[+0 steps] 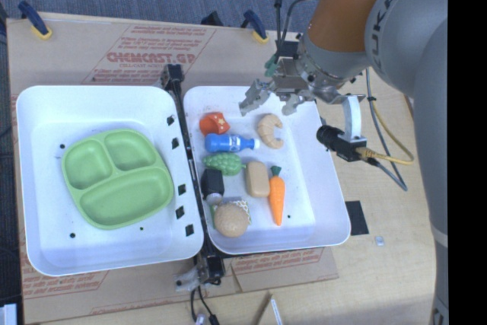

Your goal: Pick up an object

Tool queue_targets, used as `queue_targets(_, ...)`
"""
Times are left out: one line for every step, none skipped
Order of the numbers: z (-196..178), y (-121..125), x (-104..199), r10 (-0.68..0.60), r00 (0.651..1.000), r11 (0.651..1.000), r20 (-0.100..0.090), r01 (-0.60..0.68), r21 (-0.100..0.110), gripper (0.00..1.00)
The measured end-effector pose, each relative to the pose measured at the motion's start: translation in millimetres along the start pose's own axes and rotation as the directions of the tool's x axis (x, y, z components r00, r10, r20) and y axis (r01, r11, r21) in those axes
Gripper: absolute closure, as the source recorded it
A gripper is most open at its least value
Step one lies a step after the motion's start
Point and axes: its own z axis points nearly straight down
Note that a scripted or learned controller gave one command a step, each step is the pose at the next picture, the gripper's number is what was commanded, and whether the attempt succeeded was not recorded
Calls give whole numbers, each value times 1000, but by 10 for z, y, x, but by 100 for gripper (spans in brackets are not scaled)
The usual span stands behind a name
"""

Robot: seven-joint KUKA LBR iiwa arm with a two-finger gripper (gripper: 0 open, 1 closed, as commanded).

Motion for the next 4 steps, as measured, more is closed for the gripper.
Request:
queue_targets(1800, -108, -383, 0, 1000, 1000, 0, 0, 2, 0)
queue_targets(1821, -898, -640, 1, 1000, 1000, -1, -1, 1, 0)
queue_targets(1813, -633, -103, 0, 1000, 1000, 0, 0, -3, 0)
queue_targets(1715, -632, -101, -6, 1000, 1000, 1, 6, -1, 100)
